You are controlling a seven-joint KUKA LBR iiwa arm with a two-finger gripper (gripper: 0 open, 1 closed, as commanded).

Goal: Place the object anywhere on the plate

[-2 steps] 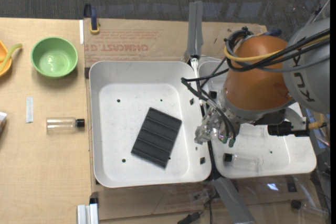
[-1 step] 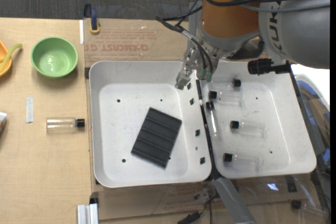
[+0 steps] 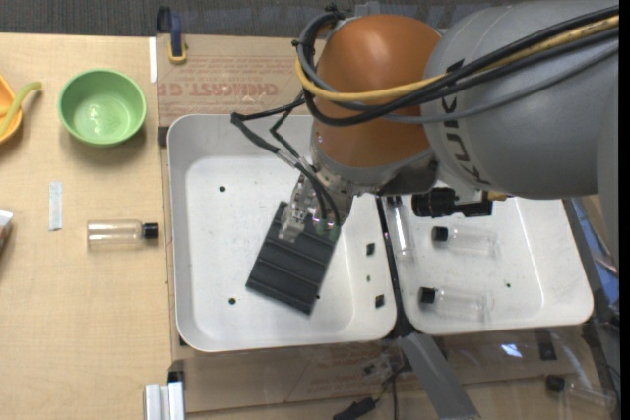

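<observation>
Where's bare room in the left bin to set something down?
In the left bin, the floor is bare between the left wall and the black ridged block, and along the front wall. The middle, toward the divider, is crowded by the block, the pincer and the arm overhead.

partial "KU" lettering on grey arm point(image 3: 463, 148), cardboard point(image 3: 231, 79) print unreadable

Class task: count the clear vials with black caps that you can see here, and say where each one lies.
3. One vial lies on the wooden bench left of the bins; two lie in the right bin, upper and lower. The arm may hide more.
</observation>
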